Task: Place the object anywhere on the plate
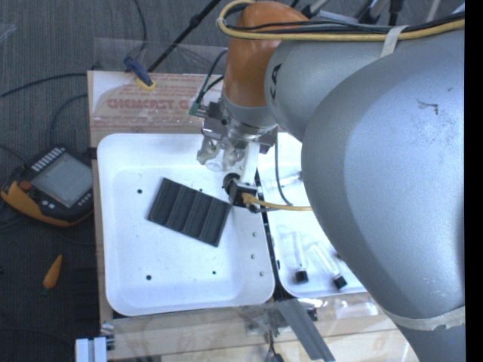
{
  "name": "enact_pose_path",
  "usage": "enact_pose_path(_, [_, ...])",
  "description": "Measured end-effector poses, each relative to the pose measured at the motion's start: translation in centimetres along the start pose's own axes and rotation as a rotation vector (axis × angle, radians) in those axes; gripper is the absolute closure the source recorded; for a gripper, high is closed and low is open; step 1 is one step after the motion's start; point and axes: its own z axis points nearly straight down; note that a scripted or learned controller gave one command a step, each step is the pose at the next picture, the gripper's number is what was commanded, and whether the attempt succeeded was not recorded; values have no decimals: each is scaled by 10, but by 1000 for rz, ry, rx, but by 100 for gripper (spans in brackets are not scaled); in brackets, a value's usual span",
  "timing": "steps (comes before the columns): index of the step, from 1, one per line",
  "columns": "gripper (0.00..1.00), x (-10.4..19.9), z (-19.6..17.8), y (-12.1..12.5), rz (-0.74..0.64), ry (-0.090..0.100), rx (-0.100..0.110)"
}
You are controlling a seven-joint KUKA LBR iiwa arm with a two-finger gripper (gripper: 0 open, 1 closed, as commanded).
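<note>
My gripper [219, 155] hangs over the left bin [121, 285], near its far edge at about one o'clock from the bin's middle. The fingers look pale and half transparent against the white floor, so I cannot tell how far they are apart, and I see nothing between them that I can call a held object. Just below my hand, at about five o'clock from it, there is a small black part with a yellow cable [283, 206] that runs toward the right bin [302, 291]; I cannot say if it belongs to me.

The dark ribbed plate [189, 211] lies flat on the bin floor, a little turned, at about seven o'clock from my gripper and apart from it. In the right bin I see some small clear pieces with black ends [302, 266]; my own arm covers most of that bin. Which thing is the object to place, I cannot say with certainty.

The risks, as I judge them: if my hand is empty, I will go to the plate and release nothing. If I hold something small, it may fall between the ribs or roll off. The cable could also catch on the wall between the bins.
</note>
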Motion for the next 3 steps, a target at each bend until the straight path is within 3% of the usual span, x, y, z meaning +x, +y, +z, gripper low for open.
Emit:
enact_pose_path(1, [100,93,-11,21,-395,-1,-2])
enact_pose_path(2, [100,87,-22,-29,-769,1,-1])
enact_pose_path(3, [100,89,-52,-46,-1237,2,-5])
